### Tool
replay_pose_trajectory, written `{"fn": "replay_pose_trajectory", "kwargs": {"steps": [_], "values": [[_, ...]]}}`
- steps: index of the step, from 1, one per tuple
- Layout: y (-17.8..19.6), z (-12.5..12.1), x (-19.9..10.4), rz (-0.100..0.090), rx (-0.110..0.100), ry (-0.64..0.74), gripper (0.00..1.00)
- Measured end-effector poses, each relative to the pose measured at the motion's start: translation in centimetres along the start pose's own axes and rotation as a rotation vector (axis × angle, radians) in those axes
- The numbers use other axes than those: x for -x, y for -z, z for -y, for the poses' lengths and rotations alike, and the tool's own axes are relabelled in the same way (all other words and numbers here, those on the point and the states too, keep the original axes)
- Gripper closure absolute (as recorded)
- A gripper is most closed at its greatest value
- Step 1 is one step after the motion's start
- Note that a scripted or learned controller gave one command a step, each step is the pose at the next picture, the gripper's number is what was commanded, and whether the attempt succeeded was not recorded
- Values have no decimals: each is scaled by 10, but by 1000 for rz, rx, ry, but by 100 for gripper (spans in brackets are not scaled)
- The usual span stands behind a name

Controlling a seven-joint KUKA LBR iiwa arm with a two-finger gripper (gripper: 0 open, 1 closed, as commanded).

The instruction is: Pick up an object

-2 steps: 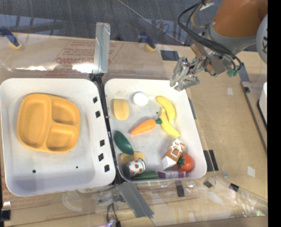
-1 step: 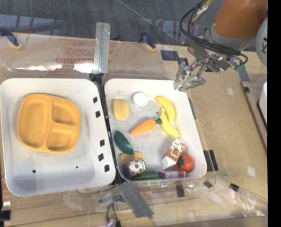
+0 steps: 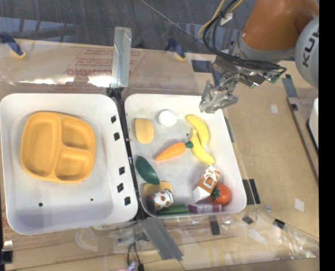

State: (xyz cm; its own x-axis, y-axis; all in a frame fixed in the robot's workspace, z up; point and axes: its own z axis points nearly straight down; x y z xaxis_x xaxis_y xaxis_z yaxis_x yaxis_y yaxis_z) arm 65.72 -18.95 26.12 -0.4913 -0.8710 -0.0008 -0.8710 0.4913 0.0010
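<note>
One carrot [image 3: 171,151] lies aslant, tip lower-left; jaws' state above the bin corner unclear.

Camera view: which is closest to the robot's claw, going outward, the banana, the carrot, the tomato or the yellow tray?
From the gripper:
1. Banana, just below it, right bin.
2. Carrot, mid-bin.
3. Tomato, bottom right corner.
4. Yellow tray, left bin.

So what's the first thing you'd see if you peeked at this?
Probably the big yellow divided tray, sitting alone in the left bin. Then the heap of toy food in the right bin: two bananas, a carrot, a white egg and a tomato. The robot's gripper hangs over that bin's far right corner.
</note>
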Motion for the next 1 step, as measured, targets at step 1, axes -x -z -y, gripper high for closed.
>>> {"fn": "replay_pose_trajectory", "kwargs": {"steps": [1], "values": [[18,10,-15,2,-6,321,100]]}}
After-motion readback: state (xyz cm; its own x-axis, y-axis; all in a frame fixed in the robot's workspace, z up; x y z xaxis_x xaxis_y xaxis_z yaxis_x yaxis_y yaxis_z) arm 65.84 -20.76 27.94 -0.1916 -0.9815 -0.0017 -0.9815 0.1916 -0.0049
